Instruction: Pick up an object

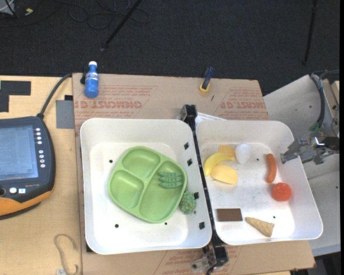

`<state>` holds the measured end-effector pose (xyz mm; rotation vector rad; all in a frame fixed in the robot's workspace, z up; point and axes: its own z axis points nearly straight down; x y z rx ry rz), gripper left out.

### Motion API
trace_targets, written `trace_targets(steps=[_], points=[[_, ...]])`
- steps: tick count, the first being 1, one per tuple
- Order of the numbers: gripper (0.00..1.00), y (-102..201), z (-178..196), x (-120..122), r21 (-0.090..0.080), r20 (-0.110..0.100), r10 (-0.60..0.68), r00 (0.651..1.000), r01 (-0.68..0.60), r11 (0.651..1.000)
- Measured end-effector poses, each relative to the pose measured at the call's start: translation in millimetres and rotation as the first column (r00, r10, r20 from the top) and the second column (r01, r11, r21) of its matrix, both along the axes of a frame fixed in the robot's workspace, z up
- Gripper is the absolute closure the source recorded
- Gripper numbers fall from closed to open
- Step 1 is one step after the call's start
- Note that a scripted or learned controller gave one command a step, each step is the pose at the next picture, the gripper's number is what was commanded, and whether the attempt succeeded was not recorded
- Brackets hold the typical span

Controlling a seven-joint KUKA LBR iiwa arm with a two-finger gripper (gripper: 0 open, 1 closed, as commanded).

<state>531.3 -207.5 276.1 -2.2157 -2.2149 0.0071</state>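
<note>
Red block lettering runs across the brown cardboard sheet beneath the two bins, printed upside down to the camera and repeated toward the upper centre and upper right of the frame; it appears to read "CHEMCRAZT, G.P.", though the letters are too small to be sure. Fainter red print shows again on the cardboard's lower edge at bottom centre, illegible. The lit screen of the handheld control pendant at the left of the frame carries lines of text too blurred to read.
</note>
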Motion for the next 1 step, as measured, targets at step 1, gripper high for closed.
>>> trace_targets(steps=[1], points=[[0.0, -0.3, 3.3, 1.3, -0.002, 0.007, 0.001, 1.0, -0.001, 1.0]])
